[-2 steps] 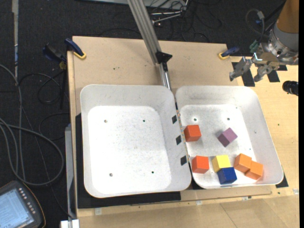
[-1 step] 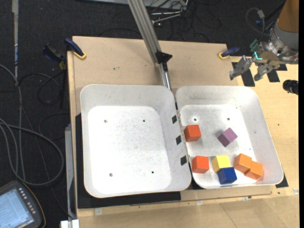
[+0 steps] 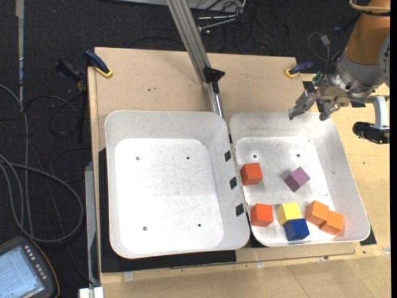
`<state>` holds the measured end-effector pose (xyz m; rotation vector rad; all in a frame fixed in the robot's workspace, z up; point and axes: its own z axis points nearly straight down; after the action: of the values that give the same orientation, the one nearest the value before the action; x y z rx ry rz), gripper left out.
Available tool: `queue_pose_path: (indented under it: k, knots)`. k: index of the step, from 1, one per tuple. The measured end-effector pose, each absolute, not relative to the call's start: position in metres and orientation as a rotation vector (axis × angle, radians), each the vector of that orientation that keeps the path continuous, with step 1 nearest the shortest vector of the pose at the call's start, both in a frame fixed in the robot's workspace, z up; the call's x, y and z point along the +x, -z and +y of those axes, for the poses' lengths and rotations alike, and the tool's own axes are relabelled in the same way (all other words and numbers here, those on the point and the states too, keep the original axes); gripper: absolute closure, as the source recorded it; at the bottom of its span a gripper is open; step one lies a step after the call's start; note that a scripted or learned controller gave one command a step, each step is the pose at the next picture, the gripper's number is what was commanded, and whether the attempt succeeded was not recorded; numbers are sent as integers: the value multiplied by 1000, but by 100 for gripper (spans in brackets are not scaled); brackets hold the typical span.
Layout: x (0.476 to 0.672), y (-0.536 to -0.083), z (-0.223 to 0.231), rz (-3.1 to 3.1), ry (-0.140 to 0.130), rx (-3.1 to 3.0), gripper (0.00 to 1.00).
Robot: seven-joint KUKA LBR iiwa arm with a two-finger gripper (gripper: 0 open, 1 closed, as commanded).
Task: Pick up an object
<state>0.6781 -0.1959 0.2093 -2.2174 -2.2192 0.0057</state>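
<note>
**Above the far rim, nothing gripped yet**

At the left of the bench [image 3: 155, 79] sits the left bin [image 3: 124, 166], with no block lying in it. Just beside it, the right bin [image 3: 347, 185] carries all the blocks. Along its left edge lie an orange cube [image 3: 251, 174] and, nearer the front, a red-orange cube [image 3: 262, 214]. A yellow cube [image 3: 288, 212] touches a blue cube [image 3: 296, 229] by the front rim. A purple cube [image 3: 297, 178] lies apart near the middle. Two orange blocks [image 3: 326, 218] are pressed together in the front right corner.

The gripper [image 3: 311, 109] hangs over the right bin's far rim, well apart from every block. Its fingers [image 3: 296, 108] look spread and carry nothing.

By my reading, this is the approach step; no pick has begun. The next move calls for choosing a target. The purple cube seems easiest, since it has free space on all sides. The gripper would need to travel toward the bin's middle, line up over the cube, then descend.
</note>
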Motion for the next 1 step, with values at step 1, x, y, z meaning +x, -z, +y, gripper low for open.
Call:
queue_pose_path:
  k: [1]
  knots:
    - [674,-164,-191,-2222,-4,-2217,0]
